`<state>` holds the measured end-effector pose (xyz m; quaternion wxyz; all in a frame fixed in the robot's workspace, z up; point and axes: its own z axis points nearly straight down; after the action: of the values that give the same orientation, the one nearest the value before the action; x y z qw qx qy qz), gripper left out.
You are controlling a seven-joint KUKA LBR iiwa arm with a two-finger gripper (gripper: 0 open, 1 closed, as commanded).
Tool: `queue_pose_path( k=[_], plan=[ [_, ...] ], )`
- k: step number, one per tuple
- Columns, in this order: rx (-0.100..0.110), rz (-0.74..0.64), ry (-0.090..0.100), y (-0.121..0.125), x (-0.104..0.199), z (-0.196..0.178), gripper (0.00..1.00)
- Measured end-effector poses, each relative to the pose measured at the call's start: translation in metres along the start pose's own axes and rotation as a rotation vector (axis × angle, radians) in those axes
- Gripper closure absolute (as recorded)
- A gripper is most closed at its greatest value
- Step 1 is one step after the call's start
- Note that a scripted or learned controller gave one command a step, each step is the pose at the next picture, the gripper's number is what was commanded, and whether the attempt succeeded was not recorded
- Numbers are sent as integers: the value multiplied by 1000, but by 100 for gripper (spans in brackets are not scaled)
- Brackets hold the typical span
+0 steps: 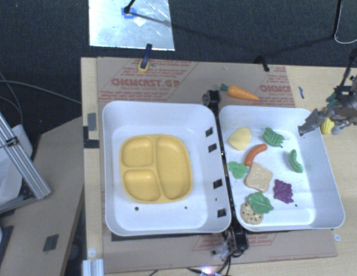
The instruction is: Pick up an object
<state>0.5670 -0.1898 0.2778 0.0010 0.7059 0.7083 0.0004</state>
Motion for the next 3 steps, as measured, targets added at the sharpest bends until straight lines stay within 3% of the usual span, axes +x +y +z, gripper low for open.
queue_pose_path(
  k=[1,2,3],
  plan=[
    [-2,-4,1,-24,59,-62,0],
    [-2,1,1,-38,100,198,0],
    [-12,2,-1,-35,98,179,100]
  ],
)
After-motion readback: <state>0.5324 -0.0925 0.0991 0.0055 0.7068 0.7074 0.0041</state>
